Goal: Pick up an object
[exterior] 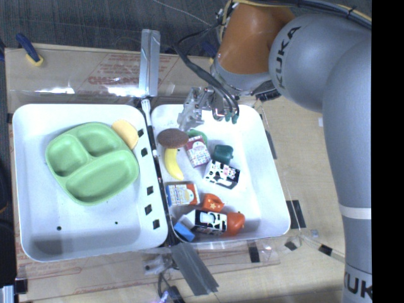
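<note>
**Gripper poised over the crowded right bin, nothing picked yet**

From where I stand the arm (315,62) takes up the upper right of the frame, its orange band sitting just above the wrist. On the desk (303,169) the two bins lie side by side. The left bin (31,219) carries a green tray (91,163) with a yellow piece (125,131) touching its upper right edge. The right bin (271,194) holds the pile.

The gripper (202,109) hangs at the upper left corner of the right bin, and it grasps nothing; whether it is released or clenched I cannot tell from this angle.

To do this well, I would say it should come straight down on one item that stands a little apart, since the clutter is tight and a slanted approach would likely nudge neighbours or catch the bin wall.

The nearest candidate is the brown disc (172,137), just below and slightly left of the gripper, close to the divider. The banana (173,161) lies right under the disc, touching it. A small carton (198,151) sits just below the gripper, with a teal block (223,151) to its right and a black-and-white box (221,175) beneath. Lower still are an orange carton (182,194), red pieces (222,212) and a blue piece (184,231).
</note>
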`<action>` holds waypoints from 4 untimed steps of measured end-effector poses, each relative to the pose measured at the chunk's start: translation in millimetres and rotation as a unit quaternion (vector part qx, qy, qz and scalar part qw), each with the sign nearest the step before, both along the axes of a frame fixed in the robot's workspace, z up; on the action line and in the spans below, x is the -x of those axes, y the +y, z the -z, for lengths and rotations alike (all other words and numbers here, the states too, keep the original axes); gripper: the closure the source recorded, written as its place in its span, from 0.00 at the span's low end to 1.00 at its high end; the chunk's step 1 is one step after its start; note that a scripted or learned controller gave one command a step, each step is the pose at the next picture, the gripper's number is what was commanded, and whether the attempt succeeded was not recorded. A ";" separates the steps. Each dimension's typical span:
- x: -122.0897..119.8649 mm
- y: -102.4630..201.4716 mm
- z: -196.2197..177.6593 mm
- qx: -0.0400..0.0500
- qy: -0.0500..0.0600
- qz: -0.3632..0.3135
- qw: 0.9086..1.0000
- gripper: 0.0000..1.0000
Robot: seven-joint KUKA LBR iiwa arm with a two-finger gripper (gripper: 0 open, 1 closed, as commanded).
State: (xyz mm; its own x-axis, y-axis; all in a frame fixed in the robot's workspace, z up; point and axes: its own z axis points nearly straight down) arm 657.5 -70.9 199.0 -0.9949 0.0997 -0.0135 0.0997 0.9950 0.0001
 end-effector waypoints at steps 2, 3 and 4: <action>36.9 69.8 -14.3 0.000 0.007 -0.122 0.992 1.00; 1.3 -26.1 61.1 0.001 0.007 -0.279 0.960 1.00; -1.4 -66.1 68.4 0.005 0.002 -0.517 0.856 1.00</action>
